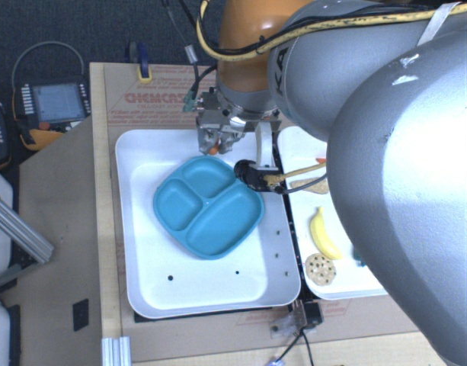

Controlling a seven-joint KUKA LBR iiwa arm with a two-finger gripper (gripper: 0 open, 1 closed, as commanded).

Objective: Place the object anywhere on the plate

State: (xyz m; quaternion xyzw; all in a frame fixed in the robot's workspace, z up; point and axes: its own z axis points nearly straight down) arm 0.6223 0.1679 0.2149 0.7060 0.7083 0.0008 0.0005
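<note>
A blue divided plate [209, 208] lies tilted in the left white bin [142, 227]. My gripper [215, 143] hangs over the plate's far rim, under the orange wrist band. A utensil with a black head [251, 175] and a pale wooden handle [303, 177] lies across the wall between the two bins. Its head rests at the plate's upper right rim, and its handle reaches into the right bin. The utensil lies to the right of the gripper, apart from it.
In the right bin [347, 287] lie a yellow banana [323, 235] and a round speckled cookie [320, 269]. The big grey arm covers most of that bin. A screen pendant [56, 101] sits off the bench at the far left.
</note>
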